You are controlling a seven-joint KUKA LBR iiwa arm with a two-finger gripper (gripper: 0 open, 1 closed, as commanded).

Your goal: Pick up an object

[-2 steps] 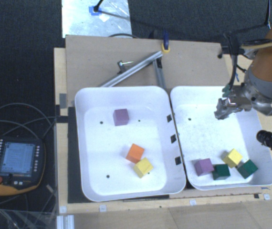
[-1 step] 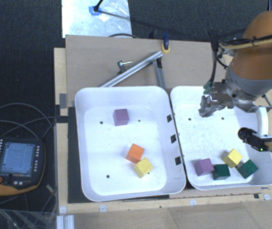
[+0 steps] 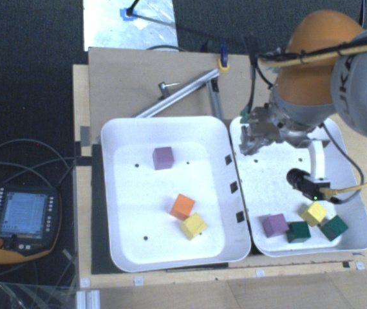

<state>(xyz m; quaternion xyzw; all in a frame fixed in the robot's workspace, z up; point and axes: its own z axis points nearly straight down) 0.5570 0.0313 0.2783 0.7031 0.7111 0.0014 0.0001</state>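
Left of the gripper [image 3: 253,140], the left bin [image 3: 135,195] holds a purple block [image 3: 163,158], an orange block [image 3: 183,206] and a yellow block [image 3: 193,226]. The gripper hangs over the right bin [image 3: 267,185] — open or closed, I cannot tell. Nearer the camera than the gripper lie a lilac block [image 3: 275,224], a green block [image 3: 298,231], a pale yellow block [image 3: 314,214] and a teal block [image 3: 334,226] — clustered.

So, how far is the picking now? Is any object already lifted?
Done: nothing yet; each block I can see lies on a bin floor. In hand: the gripper is above the right bin's far left corner, apart from its blocks, which sit near the front edge, such as the purple block and the yellow block. Left: reach one block, grasp it and lift it.
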